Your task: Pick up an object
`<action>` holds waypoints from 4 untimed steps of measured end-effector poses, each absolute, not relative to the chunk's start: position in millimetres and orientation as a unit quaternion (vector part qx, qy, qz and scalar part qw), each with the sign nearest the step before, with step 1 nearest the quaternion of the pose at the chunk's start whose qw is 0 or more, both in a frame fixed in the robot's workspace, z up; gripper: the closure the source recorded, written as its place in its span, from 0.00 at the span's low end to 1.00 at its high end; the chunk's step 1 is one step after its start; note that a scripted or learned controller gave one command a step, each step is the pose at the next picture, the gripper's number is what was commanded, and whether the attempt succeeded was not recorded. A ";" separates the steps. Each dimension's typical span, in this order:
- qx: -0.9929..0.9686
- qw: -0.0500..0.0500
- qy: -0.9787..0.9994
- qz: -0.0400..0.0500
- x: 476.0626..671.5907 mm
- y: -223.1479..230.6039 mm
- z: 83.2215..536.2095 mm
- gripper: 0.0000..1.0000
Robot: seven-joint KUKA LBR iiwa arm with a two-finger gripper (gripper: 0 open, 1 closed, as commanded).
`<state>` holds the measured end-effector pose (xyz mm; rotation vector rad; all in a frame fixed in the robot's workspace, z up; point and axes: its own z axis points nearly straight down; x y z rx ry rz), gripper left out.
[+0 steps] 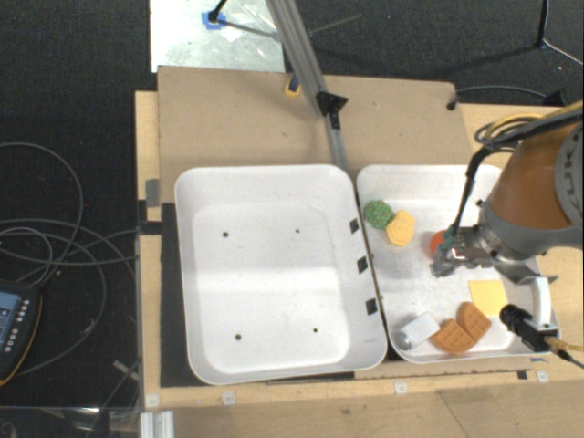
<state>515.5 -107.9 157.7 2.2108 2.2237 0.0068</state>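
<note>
A small red-orange object (438,241) lies in the right bin (429,182), touching the tip of my hand (445,259), which sits low over that spot; whether my hand is apart or together I cannot tell. Toward the dividing rim lie a green piece (379,213) and a yellow piece (401,229), touching. Nearer the front edge lie a pale yellow square (487,295), a brown waffle-like piece (462,328) and a white block (419,329). The left bin (274,272) sits beside it on the worktop (237,117).

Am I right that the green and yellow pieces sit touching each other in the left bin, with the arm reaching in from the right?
Not quite: the camera view shows the green piece and yellow piece touching in the right bin, not the left bin.
</note>
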 end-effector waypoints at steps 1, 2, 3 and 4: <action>0.705 0.003 0.709 0.002 526.9 -103.4 211.5 1.00; 0.705 0.002 0.709 0.001 528.2 -103.6 232.8 1.00; 0.703 -0.001 0.711 0.001 535.4 -50.5 222.8 1.00; 0.703 0.000 0.711 0.002 547.3 11.2 225.2 1.00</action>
